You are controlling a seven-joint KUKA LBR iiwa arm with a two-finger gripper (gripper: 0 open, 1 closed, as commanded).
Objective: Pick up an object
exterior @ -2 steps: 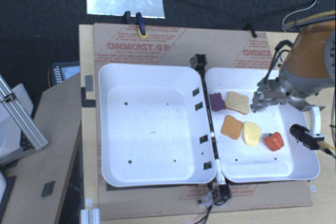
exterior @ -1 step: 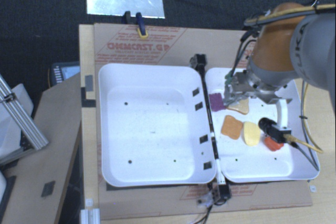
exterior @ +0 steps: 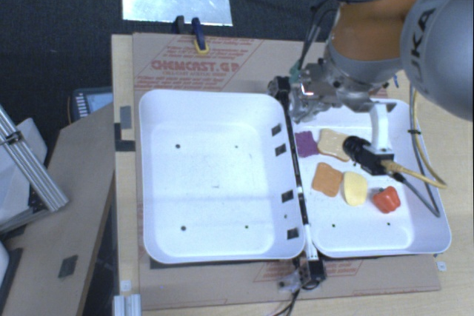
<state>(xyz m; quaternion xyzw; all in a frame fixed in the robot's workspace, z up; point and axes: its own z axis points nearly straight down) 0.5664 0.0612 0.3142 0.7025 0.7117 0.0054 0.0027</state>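
Orange block just beside yellow block; right bin

view: one camera | high above | slants down | frames both bins

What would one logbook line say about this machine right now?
hand: over right bin, far-left corner | grasp: none seen | in bin: purple piece, tan piece, orange piece, yellow piece, red piece

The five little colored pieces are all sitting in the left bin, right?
No. The camera view shows the purple piece, tan piece, orange piece, yellow piece and red piece all sitting in the right bin, not the left bin.
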